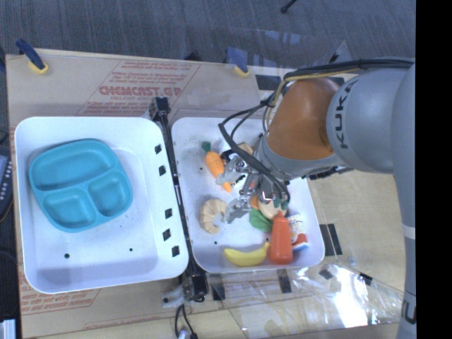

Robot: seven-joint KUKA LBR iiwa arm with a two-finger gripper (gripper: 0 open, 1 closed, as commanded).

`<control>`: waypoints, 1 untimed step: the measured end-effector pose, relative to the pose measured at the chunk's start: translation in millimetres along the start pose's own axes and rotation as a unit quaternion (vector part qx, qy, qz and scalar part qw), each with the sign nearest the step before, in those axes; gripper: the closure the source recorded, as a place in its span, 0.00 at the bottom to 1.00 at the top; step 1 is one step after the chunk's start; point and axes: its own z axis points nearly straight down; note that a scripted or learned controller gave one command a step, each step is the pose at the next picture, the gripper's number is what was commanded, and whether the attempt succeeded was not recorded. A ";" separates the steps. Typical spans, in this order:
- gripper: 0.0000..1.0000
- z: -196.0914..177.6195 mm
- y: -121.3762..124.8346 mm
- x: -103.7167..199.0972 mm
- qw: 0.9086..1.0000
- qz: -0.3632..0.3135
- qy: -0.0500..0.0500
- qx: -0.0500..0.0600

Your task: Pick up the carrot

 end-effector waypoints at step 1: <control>0.00 45.7 13.9 -25.1 1.000 -0.004 -0.001 0.002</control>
